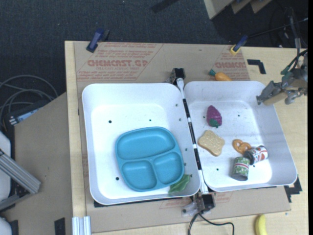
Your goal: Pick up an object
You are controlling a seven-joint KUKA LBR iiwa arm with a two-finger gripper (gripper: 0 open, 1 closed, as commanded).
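The gripper (266, 96) hangs at the right edge of the frame, over the upper right corner of the right bin (286, 153), and nothing sits between its fingers. Whether those fingers are apart or together I cannot tell; from this slant they read as one grey wedge.

Anything it might pick lies lower in that bin: a purple piece (213, 115) near the middle, a slice of toast (211, 143) just below it by the divider, and down toward the lower right a pretzel (240, 146), a small green can (240, 167) and a red and white piece (257, 154) bunched together.

That bunch looks like the trouble spot to me. The three pieces touch or nearly touch, so fingers coming down on one would likely knock another or close on two at once. The toast lies flat, and I would guess the fingers could slide over it without getting under an edge. The purple piece stands apart from the rest and seems the safest target.

In the left bin (98, 131) sits a blue divided plate (146, 156) with a green scrap (180, 184) at its lower right corner, half tucked against the bin wall. An orange thing (221, 76) lies on the bench above the right bin, too small to name. The arm itself is cut off at the right edge.
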